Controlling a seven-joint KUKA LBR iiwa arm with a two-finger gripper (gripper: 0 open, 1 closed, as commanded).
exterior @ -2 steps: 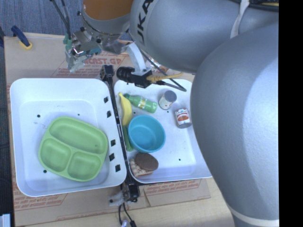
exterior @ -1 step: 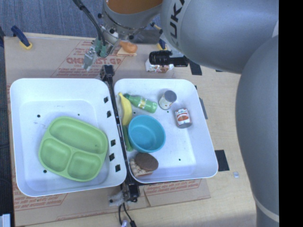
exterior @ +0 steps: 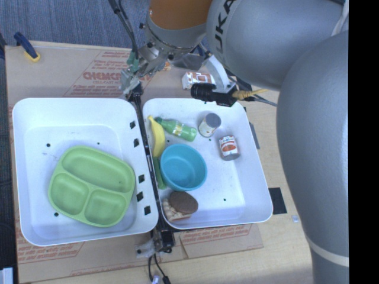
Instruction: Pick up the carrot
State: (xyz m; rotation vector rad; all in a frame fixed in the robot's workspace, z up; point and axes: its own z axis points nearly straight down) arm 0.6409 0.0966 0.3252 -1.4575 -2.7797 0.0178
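**Operator:** Where is the arm standing?

**Spotter:** Your gripper (exterior: 132, 77) hangs over the back edge of the bench's two bins, right above the seam where they meet and over the printed cardboard (exterior: 71, 78). The grey arm (exterior: 278, 34) fills the upper right of your view.

**Operator:** Released or clenched?

**Spotter:** You can't tell from this angle, and neither can I. The tip is small and cluttered with cables.

**Operator:** And the carrot?

**Spotter:** I can't tell you where it lies. In the right bin (exterior: 251, 176) you have a banana (exterior: 157, 136) along the left wall, with a green bottle (exterior: 178, 129) just beside it. A blue bowl (exterior: 183, 166) sits near the middle, a small round tin (exterior: 208, 123) and a red-labelled can (exterior: 228, 147) are toward the right, and a brown, rounded item (exterior: 180, 205) is at the front — too blurred to name.

**Operator:** The left bin?

**Spotter:** Your left bin (exterior: 35, 117) holds a green divided plate (exterior: 92, 185), lying flat.
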